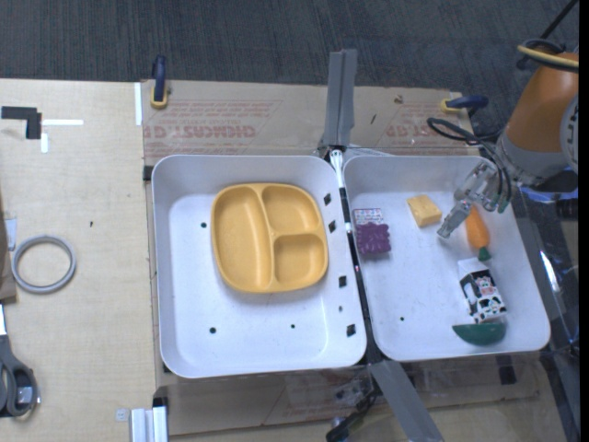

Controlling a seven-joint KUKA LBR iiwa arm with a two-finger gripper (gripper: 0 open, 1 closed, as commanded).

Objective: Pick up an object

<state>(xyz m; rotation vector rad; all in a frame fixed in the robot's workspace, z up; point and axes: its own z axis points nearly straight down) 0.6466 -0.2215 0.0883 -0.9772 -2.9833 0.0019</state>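
Camera view: jaws spread, holding nothing, near the right bin's (386, 334) far-right edge, beside the carrot (477, 232)

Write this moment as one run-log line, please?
arm: over right bin | gripper: open, between yellow block and orange piece | held: nothing | left bin: yellow divided plate

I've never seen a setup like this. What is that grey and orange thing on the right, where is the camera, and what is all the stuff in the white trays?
That is a robot arm with a two-finger gripper. One fixed camera looks down on the bench at a slant. Two shallow white bins sit side by side. The left bin holds a yellow divided plate. The right bin holds a purple block, a yellow piece, an orange carrot-like toy, a black-and-white toy and a green piece. The gripper hovers near the carrot-like toy; nothing shows between its fingers.
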